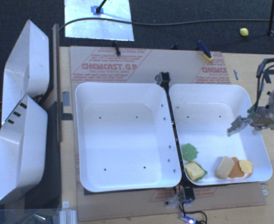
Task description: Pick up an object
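Observation:
My gripper (240,124) hangs over the right side of the right bin (207,88), above its floor and apart from the objects. Several small objects lie along that bin's front edge. A green bumpy disc (189,150) sits near the divider, with a yellow-and-green sponge (195,171) just in front of it. In the front right corner a beige block (224,167), an orange piece (236,170) and a yellow piece (246,165) lie bunched together. Nothing shows in the gripper.
The left bin (123,86) sits beside the right one, joined by a black clamp strip (172,125). Two spare white bins (23,115) lean off the bench at the left. A blue clamp (204,50) lies behind the right bin.

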Tool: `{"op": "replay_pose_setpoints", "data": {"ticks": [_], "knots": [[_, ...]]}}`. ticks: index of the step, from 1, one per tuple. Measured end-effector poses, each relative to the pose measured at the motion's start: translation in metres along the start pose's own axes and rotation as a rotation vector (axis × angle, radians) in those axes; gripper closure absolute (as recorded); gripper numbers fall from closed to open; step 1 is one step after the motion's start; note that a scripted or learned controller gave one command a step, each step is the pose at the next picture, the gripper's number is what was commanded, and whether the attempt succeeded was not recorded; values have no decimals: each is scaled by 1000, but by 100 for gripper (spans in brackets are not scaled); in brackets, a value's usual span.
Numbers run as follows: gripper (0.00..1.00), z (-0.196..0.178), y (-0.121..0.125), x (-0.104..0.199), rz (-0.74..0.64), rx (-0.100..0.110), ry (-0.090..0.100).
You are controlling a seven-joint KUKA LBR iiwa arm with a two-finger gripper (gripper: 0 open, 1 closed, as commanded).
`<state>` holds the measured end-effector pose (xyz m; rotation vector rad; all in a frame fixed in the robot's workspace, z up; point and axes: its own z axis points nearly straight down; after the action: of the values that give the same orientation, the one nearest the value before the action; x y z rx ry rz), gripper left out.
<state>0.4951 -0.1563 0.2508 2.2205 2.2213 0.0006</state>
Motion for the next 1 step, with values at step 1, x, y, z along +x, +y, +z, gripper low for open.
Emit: {"op": "replay_pose_setpoints", "data": {"ticks": [1], "knots": [[0,-10,71,31,-40,-1,1]]}}
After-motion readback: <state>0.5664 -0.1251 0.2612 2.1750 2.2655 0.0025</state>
